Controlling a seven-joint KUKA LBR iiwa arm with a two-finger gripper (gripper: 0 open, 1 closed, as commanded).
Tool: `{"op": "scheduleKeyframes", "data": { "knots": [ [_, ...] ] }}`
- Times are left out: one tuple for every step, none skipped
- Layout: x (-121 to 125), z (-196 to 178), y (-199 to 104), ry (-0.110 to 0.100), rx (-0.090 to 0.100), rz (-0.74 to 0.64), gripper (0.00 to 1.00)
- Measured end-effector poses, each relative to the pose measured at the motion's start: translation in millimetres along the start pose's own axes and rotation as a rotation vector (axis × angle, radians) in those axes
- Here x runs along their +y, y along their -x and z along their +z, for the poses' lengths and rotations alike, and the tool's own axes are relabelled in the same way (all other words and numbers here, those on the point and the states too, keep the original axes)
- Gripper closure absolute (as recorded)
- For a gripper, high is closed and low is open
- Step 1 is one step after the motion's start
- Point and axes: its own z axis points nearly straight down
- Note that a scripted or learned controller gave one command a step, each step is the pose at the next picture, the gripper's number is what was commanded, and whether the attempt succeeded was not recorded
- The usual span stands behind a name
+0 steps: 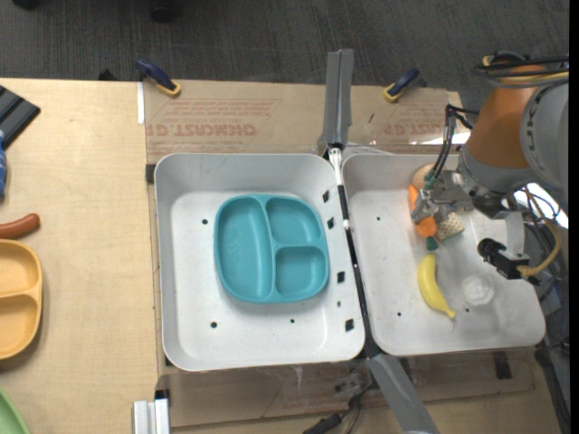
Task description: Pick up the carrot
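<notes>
Grey arm w/ orange band [507, 125] reaches into the right white shallow bin [507, 328]; gripper [432, 208] sits right at the small orange carrot [425, 226] nr the bin's upper left. Can't tell its state. Yellow banana [433, 286] lies just below carrot. Teal three-section plastic tray [271, 247] in left white bin [181, 269].

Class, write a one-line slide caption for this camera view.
Gripper over the carrot in the right bin, banana nearby.
</notes>
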Motion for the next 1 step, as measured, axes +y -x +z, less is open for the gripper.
{"op": "scheduleKeyframes", "data": {
  "knots": [
    [36.7,-82.2,-55.1,-0.017,0.007,-0.023,1.00]
  ]
}}
